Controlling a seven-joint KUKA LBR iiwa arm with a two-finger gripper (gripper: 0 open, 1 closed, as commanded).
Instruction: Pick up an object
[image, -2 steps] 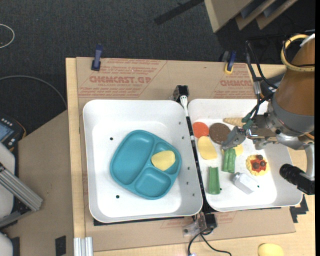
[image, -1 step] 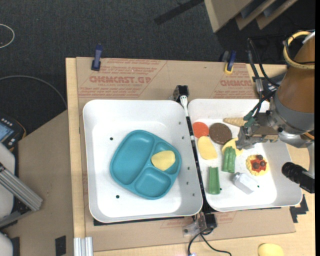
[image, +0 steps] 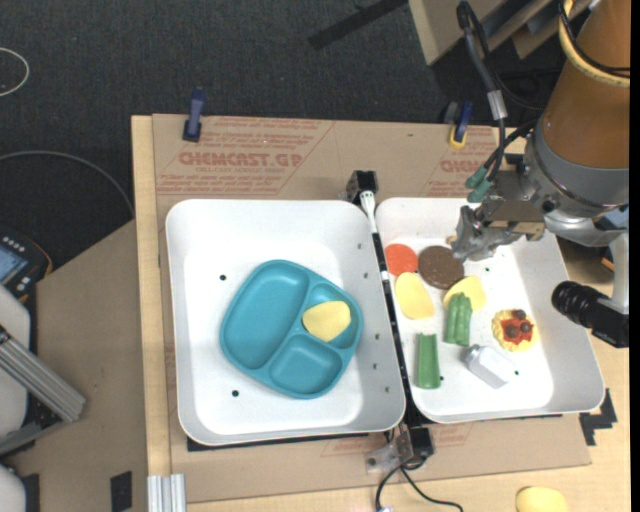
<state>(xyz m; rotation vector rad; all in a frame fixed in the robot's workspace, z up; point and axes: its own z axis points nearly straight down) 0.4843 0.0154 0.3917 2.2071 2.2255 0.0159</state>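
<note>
Your nearest candidate is the brown disc (image: 441, 267), lying flat in the right bin (image: 570, 395) near its far-left corner. It sits just below and to the left of the gripper (image: 472, 243), close enough that the two seem to meet at the disc's upper right edge, though you cannot confirm contact from this slant.

Touching the disc on its left is an orange-red round piece (image: 401, 259). Below them lies a pale yellow oval piece (image: 413, 296), and to its right a smaller yellow piece (image: 466, 291) overlaps the top of a green vegetable (image: 458, 321). A second green stick (image: 427, 361) lies lower, beside a small grey block (image: 487, 365). A yellow round item with red and dark toppings (image: 514, 329) rests toward the bin's right side.

As for the gripper, you see only a dark metal cluster hanging over the far part of the right bin. Nothing shows between its tips, and whether it is released or clenched cannot be told from here.

In the left bin (image: 195, 300) a teal divided plate (image: 270, 325) carries a yellow lump (image: 326, 320) in its right compartment.

The arm (image: 590, 110) is cut off at the top right corner. A yellow object (image: 541, 499) at the bottom edge is also partly cropped.
</note>
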